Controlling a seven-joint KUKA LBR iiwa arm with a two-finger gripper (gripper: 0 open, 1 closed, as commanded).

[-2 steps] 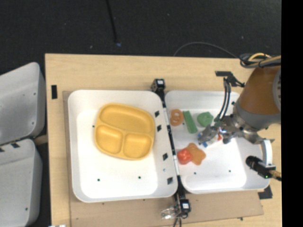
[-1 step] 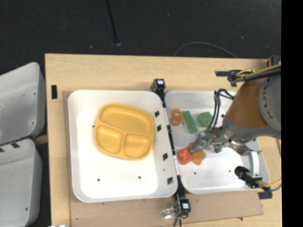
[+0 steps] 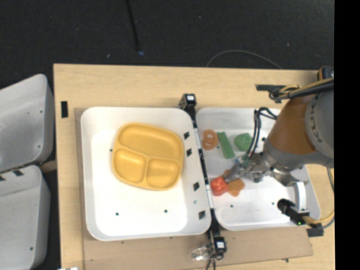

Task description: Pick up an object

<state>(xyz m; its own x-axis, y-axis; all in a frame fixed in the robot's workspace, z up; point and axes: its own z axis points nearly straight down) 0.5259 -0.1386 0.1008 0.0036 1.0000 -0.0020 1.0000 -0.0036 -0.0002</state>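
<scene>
Camera view: gripper [image 3: 232, 177] low in right bin [image 3: 247, 218].
Whether it grasps anything, I cannot tell; red piece [image 3: 217, 186] and orange piece [image 3: 235, 187] lie at its 6 o'clock.

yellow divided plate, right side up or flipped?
Right side up. The yellow plate lies flat in the left bin with its three compartments facing the camera, their raised dividers visible; nothing is in them.
</scene>
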